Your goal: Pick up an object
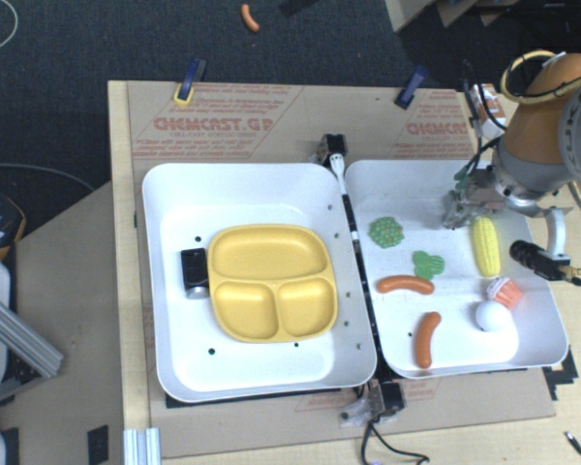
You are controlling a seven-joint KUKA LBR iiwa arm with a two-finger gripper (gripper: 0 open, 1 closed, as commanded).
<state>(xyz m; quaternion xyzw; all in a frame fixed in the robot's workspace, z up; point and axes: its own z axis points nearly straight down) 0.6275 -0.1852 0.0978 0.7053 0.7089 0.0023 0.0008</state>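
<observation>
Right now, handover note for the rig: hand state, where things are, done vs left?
Hand: low at the back of the right bin, just left of the corn cob; nothing visibly held.
Right bin: corn cob, two green pieces, two sausages, white egg, pink-orange piece.
Left bin: yellow divided tray, black block.
Done: nothing picked.
Left: grasp and lift one object.
</observation>
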